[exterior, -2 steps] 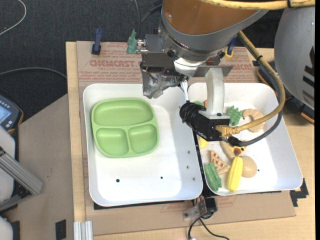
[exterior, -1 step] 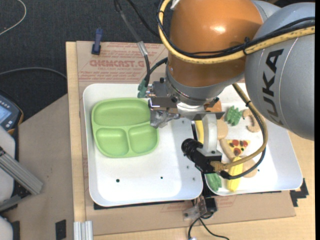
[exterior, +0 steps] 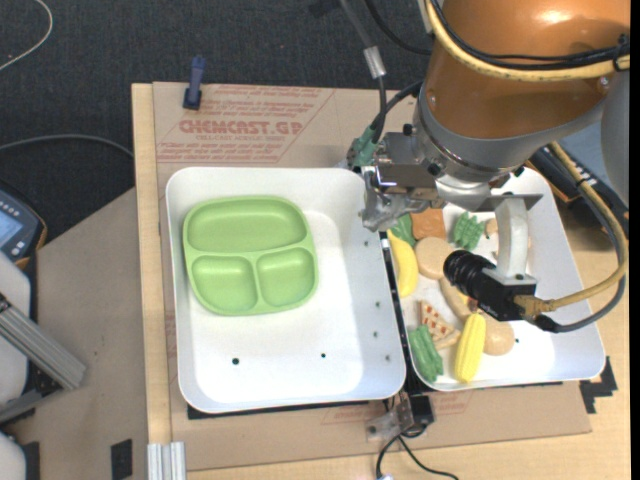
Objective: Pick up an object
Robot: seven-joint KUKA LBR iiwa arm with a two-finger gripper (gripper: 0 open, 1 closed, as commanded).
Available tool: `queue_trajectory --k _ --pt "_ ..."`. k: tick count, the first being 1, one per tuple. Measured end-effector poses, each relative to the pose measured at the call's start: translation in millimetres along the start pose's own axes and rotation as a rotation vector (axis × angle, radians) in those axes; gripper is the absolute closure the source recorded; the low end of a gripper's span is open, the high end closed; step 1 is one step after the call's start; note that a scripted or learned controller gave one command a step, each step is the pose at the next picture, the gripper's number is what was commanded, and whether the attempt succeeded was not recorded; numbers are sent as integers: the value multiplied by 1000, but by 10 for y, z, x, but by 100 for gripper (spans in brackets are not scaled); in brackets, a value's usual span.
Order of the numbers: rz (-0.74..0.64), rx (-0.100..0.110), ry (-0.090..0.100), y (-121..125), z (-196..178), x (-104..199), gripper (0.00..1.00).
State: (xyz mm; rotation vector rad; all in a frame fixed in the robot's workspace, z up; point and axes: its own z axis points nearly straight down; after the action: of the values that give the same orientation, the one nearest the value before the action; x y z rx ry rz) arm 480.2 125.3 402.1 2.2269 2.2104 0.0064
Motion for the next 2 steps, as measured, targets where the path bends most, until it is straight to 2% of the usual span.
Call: queue_trajectory --k 1,2 --pt "-14 2 3 -16 -250 632 100" --pt "-2 18 -5 -27 667 230 100"
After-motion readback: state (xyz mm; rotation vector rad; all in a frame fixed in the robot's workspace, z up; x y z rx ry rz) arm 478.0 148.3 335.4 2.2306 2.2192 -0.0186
